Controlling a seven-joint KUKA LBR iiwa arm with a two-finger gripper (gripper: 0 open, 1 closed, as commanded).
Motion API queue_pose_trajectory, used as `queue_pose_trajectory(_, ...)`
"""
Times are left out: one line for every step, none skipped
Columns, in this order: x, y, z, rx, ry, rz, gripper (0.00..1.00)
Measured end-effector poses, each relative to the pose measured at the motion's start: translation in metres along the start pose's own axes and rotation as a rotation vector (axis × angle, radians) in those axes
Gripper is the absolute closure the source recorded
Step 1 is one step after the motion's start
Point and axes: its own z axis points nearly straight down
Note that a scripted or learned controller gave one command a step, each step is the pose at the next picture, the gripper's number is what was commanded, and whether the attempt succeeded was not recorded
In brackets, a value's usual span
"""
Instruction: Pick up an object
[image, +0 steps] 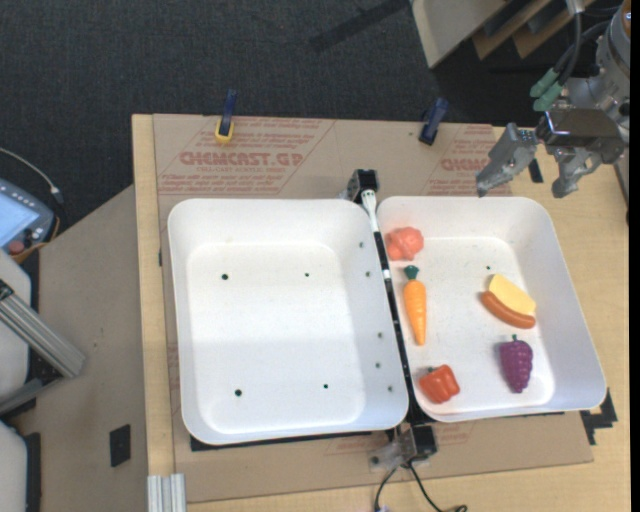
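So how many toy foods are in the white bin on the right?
5, all in the right white bin: a pink lumpy toy top left, an orange plastic carrot below it, a red pepper bottom left, a yellow-orange sandwich-like piece right, purple grapes under it. None look hidden.

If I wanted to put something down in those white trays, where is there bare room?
The left tray offers the most bare floor. In the right tray there is a free strip down the middle, between the carrot and the sandwich, and along the top edge. It is crowded near the divider and the bottom right corner.
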Motion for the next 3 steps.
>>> queue_pose_trajectory(0.0,0.0,0.0,0.0,0.0,0.0,0.0)
queue_pose_trajectory(0.0,0.0,0.0,0.0,0.0,0.0,0.0)
queue_pose_trajectory(0.0,0.0,0.0,0.0,0.0,0.0,0.0)
